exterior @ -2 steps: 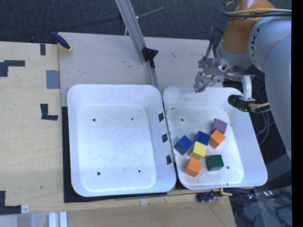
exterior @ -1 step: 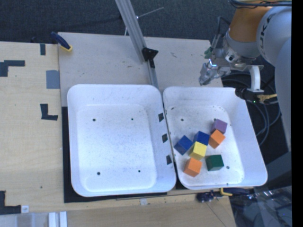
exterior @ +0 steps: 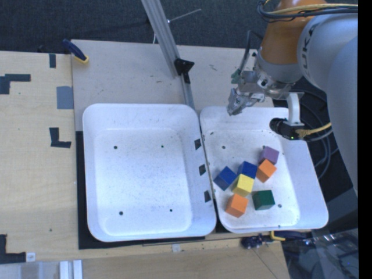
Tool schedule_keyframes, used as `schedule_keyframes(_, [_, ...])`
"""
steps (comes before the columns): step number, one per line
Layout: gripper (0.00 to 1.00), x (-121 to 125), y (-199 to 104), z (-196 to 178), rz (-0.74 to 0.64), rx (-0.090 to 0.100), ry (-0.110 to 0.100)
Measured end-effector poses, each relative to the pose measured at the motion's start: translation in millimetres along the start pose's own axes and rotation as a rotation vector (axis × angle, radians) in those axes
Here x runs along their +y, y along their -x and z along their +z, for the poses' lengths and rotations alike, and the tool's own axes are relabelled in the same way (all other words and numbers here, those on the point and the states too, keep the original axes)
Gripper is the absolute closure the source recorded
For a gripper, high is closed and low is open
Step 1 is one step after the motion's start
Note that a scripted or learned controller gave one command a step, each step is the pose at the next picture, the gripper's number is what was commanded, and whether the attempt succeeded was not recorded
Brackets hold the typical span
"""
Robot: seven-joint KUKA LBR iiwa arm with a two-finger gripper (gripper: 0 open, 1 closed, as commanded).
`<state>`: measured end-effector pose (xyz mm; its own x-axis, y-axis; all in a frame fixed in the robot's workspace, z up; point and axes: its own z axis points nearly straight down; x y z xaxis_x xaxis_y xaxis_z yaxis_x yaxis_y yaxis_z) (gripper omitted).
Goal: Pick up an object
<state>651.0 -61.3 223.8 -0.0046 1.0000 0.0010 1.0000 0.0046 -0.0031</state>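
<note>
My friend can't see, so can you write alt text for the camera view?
A robot arm's claw hangs above the far edge of the right white bin, which holds seven small colored blocks bunched together. The left white bin sits beside it on the bench.

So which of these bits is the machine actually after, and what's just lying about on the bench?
Part of the job:
- end effector, above the far edge of the right bin
- blocks in that bin: purple block, two orange blocks, two blue blocks, yellow block, green block

Just lying about:
- left bin
- blue and yellow clamp
- metal pole
</note>
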Motion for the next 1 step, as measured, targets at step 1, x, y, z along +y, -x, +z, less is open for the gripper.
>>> schedule_keyframes(1, [1.0, -15.5, -59.1, -3.4, -0.003, 0.001, 0.0])
